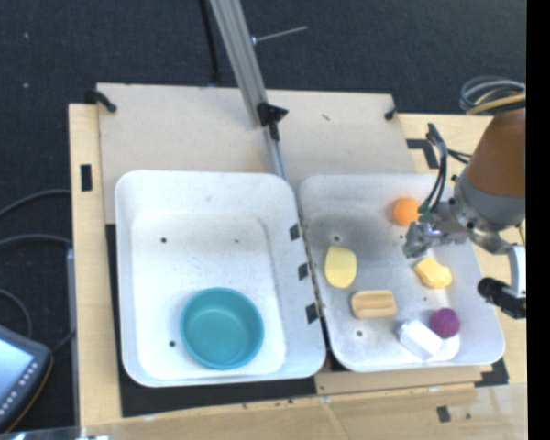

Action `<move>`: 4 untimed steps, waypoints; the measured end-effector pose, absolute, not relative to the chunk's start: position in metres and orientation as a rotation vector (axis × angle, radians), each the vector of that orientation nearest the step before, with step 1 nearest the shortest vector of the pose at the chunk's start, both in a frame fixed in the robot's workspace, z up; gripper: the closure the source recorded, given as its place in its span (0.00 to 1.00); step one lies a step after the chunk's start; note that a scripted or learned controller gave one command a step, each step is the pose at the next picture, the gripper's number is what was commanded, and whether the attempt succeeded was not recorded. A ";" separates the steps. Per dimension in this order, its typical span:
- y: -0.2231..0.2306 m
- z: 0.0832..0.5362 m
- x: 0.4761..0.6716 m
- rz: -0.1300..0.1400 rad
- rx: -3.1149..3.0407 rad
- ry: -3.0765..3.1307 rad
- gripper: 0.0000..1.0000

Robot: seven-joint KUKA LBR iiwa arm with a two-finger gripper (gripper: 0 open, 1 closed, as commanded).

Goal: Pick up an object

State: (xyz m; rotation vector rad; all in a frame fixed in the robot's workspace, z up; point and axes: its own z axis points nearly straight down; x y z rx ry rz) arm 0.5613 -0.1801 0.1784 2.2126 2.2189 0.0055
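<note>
The right bin (376, 351) holds several small things: an orange ball (404, 211) at the back, a pale yellow oval piece (340, 267), a tan block (373, 303), a small yellow piece (433, 272), a purple ball (444, 321) and a white block (421, 338). My gripper (421, 237) hangs low over the right side of that bin, between the orange ball and the small yellow piece, close above the latter. Nothing shows between its fingers.
A teal bowl (222, 327) sits at the front of the left bin (147, 200). A metal pole (241, 49) slants up from the back edge between the bins. Cables (489, 93) lie at the back right, behind the arm.
</note>
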 end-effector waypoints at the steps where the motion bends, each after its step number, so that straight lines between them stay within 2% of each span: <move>1: -0.182 0.207 0.563 0.004 2.214 2.221 1.00; 4: -0.033 0.219 0.579 0.005 2.212 2.229 1.00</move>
